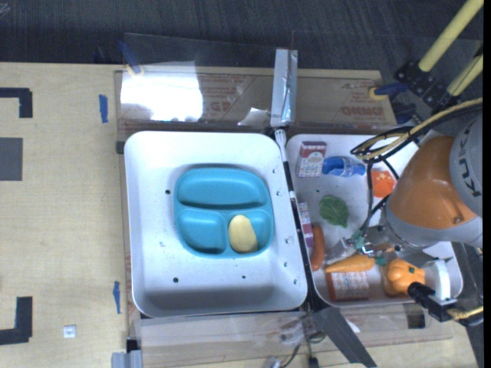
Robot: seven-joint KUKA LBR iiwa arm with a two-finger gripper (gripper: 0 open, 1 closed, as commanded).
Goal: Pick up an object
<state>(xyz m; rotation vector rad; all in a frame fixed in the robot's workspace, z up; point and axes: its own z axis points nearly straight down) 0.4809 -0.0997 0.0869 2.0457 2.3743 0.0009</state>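
My claw (370,244) hangs low in the right bin (337,146), amid the clutter there, and my own orange wrist covers so much of it that I cannot tell its state; nothing I can see sits in it.

Just below the claw lies the orange bottle (351,274) on its side, its pale label up, touching the bin's near wall. I judge it the likeliest thing to take. It looks like rigid plastic, light if empty, with a smooth rounded body that could roll or squirt out under a pinch. I would close across its narrow waist, square to its long axis, rather than on the slick label end.

Left of the claw and a little farther from me rests a green leaf-like piece (334,209): probably soft, thin and flat, hard to get under. Right and below sits an orange toy fruit (398,276), round and likely slippery.

Far to the claw's left, in the other bin (153,267), a yellow lemon-like object (243,233) rests in a blue divided tray (219,190): small, firm-looking, well apart from everything, but a long reach.
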